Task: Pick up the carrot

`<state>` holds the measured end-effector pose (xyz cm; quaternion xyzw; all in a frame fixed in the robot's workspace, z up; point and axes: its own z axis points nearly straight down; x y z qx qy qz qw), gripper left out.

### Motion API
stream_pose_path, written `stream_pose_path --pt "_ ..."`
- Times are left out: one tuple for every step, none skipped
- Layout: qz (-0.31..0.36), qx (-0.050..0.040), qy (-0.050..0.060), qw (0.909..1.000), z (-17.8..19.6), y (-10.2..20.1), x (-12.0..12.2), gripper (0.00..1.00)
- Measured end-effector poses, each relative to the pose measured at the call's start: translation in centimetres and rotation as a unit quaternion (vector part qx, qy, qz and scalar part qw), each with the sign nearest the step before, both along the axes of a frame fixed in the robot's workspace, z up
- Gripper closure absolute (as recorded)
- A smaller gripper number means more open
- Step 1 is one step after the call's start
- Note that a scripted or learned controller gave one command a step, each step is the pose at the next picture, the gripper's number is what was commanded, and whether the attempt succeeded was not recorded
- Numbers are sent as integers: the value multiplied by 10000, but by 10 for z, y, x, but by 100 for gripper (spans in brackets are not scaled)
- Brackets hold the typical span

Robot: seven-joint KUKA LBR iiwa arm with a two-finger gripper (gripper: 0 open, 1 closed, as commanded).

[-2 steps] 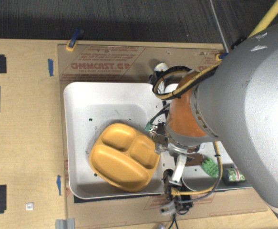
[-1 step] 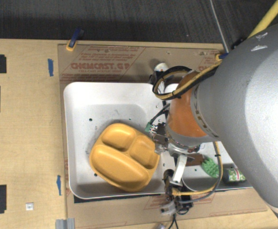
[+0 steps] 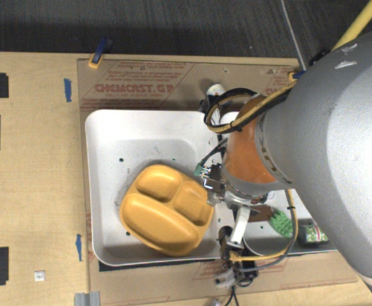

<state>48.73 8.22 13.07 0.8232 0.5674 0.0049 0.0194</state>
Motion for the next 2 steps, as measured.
stream_pose_path --pt "35 -1 4 10000 0 0 0 100" --pt "103 -3 10 9999 0 0 0 100"
